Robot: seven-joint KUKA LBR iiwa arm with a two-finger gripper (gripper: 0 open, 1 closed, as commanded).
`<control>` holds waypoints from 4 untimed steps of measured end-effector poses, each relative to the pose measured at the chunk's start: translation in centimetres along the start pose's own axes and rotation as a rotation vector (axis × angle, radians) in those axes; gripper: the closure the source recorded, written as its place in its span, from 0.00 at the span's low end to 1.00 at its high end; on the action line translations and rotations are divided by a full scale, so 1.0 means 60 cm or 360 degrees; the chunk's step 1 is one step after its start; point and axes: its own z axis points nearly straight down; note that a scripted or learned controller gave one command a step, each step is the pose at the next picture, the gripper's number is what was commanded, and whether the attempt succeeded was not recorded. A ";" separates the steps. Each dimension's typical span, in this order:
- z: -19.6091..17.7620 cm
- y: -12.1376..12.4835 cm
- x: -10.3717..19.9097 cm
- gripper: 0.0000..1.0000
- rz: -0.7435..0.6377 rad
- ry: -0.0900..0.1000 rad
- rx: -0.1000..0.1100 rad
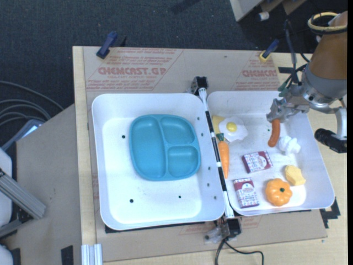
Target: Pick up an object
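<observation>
The gripper (274, 118) hangs over the right white bin (315, 173), closed on the top of an orange-red sausage (273, 134) dangling upright beside the fried egg toy (231, 128)

**Robotics lab test bench**

Setting: laboratory or research workspace. Evidence: a bench (165, 70) topped with protective sheet printed "CHEMCAST", held by blue clamps (106, 44) at its far edge; two shallow white bins (110, 164) on the bench, clipped together; loose cables (22, 115) on dark carpet left of the bench; grey and orange robot arm (330, 65) at the bench's right.
</observation>
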 end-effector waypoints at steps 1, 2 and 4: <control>-0.073 -0.082 0.182 1.00 -0.0003 0.0002 0.0004; -0.130 -0.212 0.192 1.00 0.0001 0.0002 0.0006; -0.144 -0.216 0.351 1.00 0.0000 0.0000 0.0000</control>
